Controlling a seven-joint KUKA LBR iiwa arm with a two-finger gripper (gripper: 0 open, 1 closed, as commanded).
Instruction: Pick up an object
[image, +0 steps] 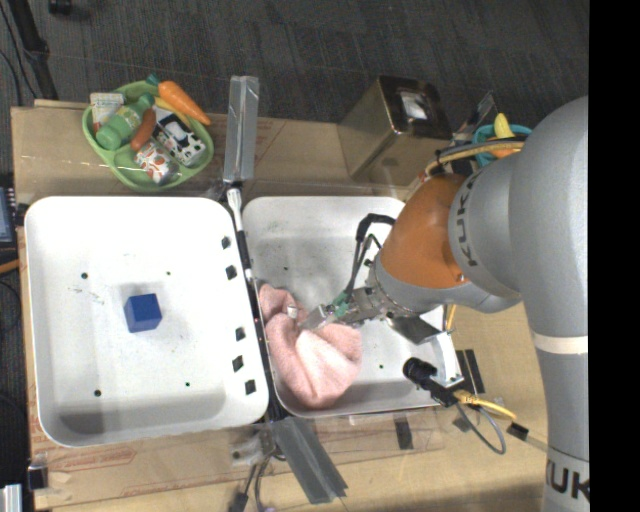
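The blue cube (143, 311) lies alone in the left bin (60, 230). In the right bin (300, 215), near its left wall, the pink cloth (312, 355) lies, its long axis running far-left to near-right. The gripper (318, 316) rests at its far edge; I cannot tell its state. I judge that nothing is lifted yet.

It looked like a robotics lab: two shallow white plastic bins (60, 330) sat on a taped cardboard-covered bench (300, 150), loose cables (490, 415) trailed right, and a green bowl of toy food (145, 135) stood far left.
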